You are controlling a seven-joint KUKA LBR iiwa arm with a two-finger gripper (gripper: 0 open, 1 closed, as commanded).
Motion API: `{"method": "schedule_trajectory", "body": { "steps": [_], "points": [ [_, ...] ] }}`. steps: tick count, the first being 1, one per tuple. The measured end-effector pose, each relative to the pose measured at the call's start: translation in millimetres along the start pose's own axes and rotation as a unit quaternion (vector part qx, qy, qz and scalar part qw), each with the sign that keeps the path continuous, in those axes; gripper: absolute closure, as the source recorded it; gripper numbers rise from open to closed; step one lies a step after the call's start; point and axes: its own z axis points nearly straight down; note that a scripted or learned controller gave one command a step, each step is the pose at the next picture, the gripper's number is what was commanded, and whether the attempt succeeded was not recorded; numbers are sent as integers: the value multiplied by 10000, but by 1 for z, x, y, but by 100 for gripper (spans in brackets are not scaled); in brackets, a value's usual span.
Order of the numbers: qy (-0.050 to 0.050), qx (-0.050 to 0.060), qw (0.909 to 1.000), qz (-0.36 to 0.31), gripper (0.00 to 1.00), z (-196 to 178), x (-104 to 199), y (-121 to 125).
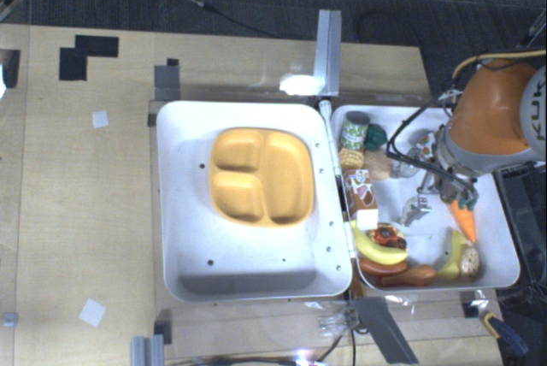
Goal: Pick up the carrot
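The carrot [463, 221] is orange with a green top and lies in the right part of the right bin [509, 270], its tip pointing toward the front. My gripper [418, 207] hangs low over the bin floor, just left of the carrot and apart from it. The grey arm with its orange band [491, 109] reaches in above the carrot's green end and hides part of the bin's back right corner. Nothing can be made out in the gripper.
The right bin's left and front sides hold a green can [354, 134], a snack box [361, 188], a white cube [366, 219], a banana [379, 250], a sausage [402, 275] and a yellow-green fruit [453, 253]. The left bin [184, 262] holds a yellow divided plate [261, 176].
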Motion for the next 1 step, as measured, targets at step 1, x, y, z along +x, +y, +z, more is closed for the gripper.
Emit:
{"method": "schedule_trajectory", "body": {
  "steps": [1],
  "points": [
    [10, 8, 9914, -1307, 0, -1, 74, -33]
  ]
}}
